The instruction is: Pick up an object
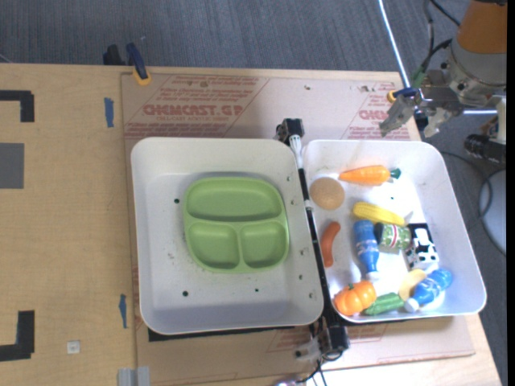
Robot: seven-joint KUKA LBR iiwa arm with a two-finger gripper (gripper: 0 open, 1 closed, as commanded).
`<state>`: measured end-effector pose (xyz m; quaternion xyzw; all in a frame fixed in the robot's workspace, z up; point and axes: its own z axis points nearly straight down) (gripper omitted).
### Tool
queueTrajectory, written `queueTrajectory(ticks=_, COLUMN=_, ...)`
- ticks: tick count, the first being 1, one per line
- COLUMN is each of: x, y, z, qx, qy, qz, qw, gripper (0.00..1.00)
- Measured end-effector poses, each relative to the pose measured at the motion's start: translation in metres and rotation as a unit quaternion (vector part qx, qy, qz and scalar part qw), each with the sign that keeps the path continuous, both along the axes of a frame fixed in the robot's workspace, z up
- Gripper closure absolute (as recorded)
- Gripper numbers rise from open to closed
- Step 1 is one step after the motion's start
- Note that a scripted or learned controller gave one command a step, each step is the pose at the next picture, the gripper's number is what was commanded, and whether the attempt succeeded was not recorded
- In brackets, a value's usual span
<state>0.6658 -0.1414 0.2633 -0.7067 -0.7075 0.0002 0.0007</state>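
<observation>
Evidently the claw [410,117] hangs open and empty above the far edge of the right bin [463,240], well apart from the toys, so a descent could jam against the closely packed bottle [366,248] and banana [378,213].

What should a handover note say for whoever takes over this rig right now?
Gripper: up above the far edge of the right bin, nothing between its fingers, which look spread apart.
Right bin holds the toys: carrot, tan ball, banana, red sausage, blue bottle, small pumpkin, toy cow.
Left bin holds a green divided plate.
Done: nothing picked yet.
Left: lower into the right bin, grasp one toy, lift.
</observation>
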Motion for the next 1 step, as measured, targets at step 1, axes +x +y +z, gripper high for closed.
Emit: queueTrajectory(ticks=1, x=-0.0333, y=0.0328, z=-0.1535, qx=-0.0004, qy=0.0, qz=-0.054, qw=0.9986, gripper=0.0)
